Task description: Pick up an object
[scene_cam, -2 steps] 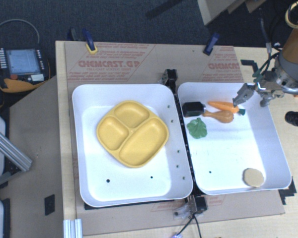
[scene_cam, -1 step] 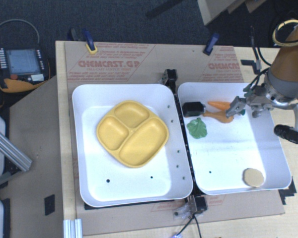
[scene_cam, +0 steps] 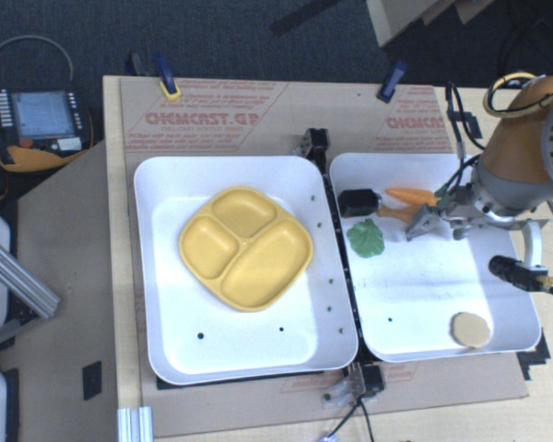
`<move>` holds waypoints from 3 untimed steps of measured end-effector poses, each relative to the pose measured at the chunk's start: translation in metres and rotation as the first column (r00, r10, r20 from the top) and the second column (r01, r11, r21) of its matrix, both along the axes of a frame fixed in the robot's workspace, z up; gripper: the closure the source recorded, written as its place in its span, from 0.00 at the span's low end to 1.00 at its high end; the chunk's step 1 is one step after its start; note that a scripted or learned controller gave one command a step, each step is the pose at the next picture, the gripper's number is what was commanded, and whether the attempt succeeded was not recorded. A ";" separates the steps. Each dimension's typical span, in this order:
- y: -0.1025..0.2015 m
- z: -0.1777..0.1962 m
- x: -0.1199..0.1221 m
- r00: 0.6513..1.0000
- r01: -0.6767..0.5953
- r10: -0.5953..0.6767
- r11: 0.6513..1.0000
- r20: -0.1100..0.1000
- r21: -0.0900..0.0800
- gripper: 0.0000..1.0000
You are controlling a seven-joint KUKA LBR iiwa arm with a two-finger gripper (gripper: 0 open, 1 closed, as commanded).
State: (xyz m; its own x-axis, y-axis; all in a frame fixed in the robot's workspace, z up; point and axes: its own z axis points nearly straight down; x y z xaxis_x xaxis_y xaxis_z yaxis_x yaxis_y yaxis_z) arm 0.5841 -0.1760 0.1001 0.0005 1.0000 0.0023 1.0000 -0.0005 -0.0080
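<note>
Three things crowd the right bin's (scene_cam: 387, 339) far left corner: a carrot (scene_cam: 411, 194), a black block (scene_cam: 357, 201), a green lump (scene_cam: 366, 238). The gripper (scene_cam: 431, 225) hangs spread beside the carrot, pinching nothing. Closing now risks nudging the carrot away or grabbing air.

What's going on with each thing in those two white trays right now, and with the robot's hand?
Yellow divided plate: right way up in the left bin, compartments bare.
Carrot: lying flat in the right bin, by the gripper.
Green leafy piece: lying loose, untouched.
Black block: resting near the bin's wall.
Tan round piece: lying flat, near corner.
Gripper: low over the right bin.
</note>
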 end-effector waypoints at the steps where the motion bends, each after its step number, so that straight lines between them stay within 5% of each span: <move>1: -0.001 0.015 0.002 1.000 0.000 0.000 1.000 0.009 -0.003 1.00; 3: -0.001 0.106 -0.005 1.000 -0.002 0.002 1.000 0.015 -0.005 1.00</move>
State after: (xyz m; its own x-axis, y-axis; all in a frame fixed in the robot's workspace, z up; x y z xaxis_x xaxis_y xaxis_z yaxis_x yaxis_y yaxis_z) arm 0.5794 -0.1771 0.2065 -0.0012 1.0000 -0.0026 1.0000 0.0012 0.0071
